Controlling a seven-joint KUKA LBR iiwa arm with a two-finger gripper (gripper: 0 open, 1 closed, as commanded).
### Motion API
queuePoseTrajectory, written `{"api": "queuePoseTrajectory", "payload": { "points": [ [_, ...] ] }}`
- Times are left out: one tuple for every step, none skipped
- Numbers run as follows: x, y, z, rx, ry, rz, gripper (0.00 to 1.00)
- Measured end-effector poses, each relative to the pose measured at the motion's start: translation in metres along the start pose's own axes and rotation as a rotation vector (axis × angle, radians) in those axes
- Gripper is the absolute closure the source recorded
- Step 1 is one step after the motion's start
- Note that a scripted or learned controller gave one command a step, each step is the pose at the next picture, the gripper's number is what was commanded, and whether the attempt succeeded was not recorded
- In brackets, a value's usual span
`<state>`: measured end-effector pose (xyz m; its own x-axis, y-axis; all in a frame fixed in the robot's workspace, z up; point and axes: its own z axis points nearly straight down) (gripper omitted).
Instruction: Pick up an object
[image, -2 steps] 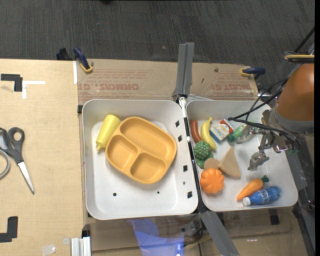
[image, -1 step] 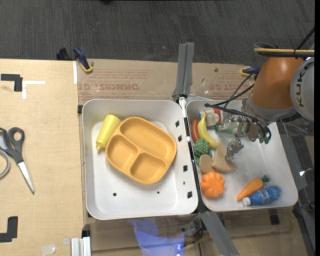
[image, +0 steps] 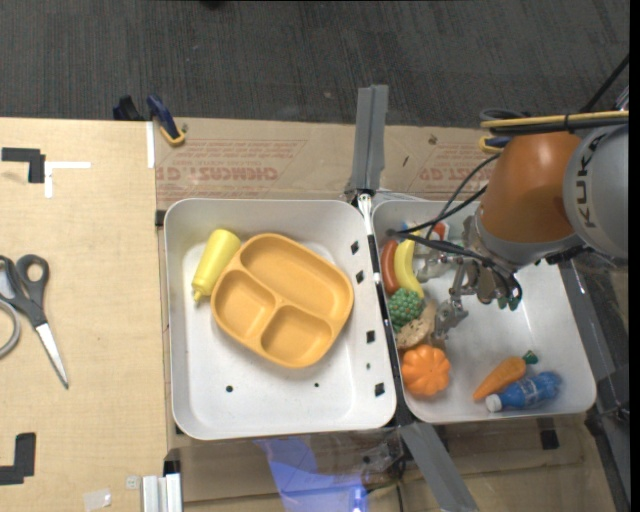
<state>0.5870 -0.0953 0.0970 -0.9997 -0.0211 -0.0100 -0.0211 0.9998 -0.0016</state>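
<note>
The right bin (image: 560, 330) holds a yellow banana (image: 404, 266) against a red item, a green broccoli (image: 404, 306), an orange pumpkin (image: 425, 370), a carrot (image: 500, 378) and a blue bottle (image: 526, 392). My gripper (image: 470, 292) hangs low over the middle of this bin, just right of the banana and broccoli, under the orange wrist band (image: 530, 185). Nothing shows between its fingers. A tan piece (image: 420, 327) lies under the broccoli, close to the gripper's lower tip.
The left bin (image: 200, 400) holds a yellow divided plate (image: 282, 298) and a yellow bottle (image: 214, 262). Scissors (image: 35, 310) lie on the wooden bench at left. A grey divider (image: 368, 140) stands between the bins at the back. Cables trail from the wrist.
</note>
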Motion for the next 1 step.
{"api": "queuePoseTrajectory", "payload": {
  "points": [
    [-0.0227,-0.067,-0.0005,0.001,-0.001,-0.25,0.0]
  ]
}}
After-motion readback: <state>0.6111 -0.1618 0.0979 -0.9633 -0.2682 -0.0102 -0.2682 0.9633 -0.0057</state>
